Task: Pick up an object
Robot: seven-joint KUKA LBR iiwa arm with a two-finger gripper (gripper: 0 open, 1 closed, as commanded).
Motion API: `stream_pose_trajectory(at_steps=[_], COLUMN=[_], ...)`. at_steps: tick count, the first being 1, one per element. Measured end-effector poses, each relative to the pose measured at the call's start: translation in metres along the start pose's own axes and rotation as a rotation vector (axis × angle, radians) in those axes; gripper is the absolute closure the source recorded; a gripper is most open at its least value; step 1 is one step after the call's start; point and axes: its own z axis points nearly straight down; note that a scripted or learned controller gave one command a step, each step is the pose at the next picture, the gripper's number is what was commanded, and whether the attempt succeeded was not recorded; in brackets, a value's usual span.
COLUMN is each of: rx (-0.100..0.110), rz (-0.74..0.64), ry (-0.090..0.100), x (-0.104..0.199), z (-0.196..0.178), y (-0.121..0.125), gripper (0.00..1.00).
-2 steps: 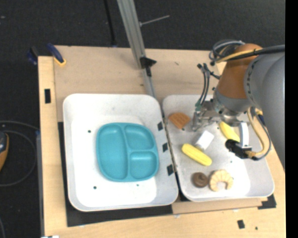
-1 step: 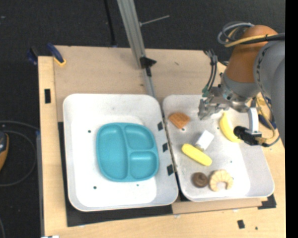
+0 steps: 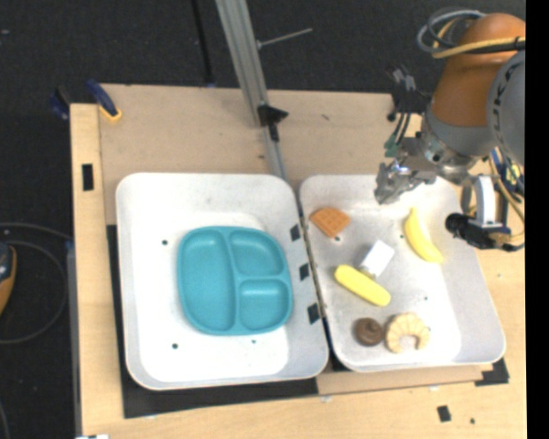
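The arm [image 3: 471, 80] enters from the upper right of the frame, grey with an orange section above the wrist. Its gripper [image 3: 391, 187] hangs over the upper edge of the right bin [image 3: 476, 323], near that bin's top rim. Whether the tool is open or closed cannot be told from this view; nothing is seen held in it.

The right bin, in the lower right of the frame, contains six items:
- A banana [image 3: 424, 235]: yellow, curved, lying just below and right of the gripper, apart from it.
- A waffle-like piece [image 3: 329, 221]: orange-brown, roughly square, at the bin's upper left near the divide between the bins.
- A small block [image 3: 378, 258]: white, box-shaped, at the bin's centre.
- A long yellow item [image 3: 361, 285]: rounded, lying at a slant just below the block and seemingly touching it.
- A dark brown round item [image 3: 368, 331]: near the bin's lower edge.
- A tan ring-like pastry [image 3: 408, 332]: curved, just beside the brown item on its right.

The left bin [image 3: 146, 208], in the centre left of the frame, holds a teal divided plate [image 3: 233, 279] with three compartments. A grey metal rail [image 3: 242, 48] runs up from between the bins toward the top of the frame.
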Motion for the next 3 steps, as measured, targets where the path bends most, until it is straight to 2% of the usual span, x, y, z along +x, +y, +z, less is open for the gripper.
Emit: stream_pose_trajectory(at_steps=[1, 2, 3], rx=[0.0, 0.005, 0.007], rz=[0.0, -0.003, -0.003], ry=[0.0, 0.002, 0.001], x=[-0.002, 0.051, 0.104], z=[-0.052, -0.057, -0.039], y=[0.001, 0.001, 0.001], gripper=[1.0, 1.0, 1.0])
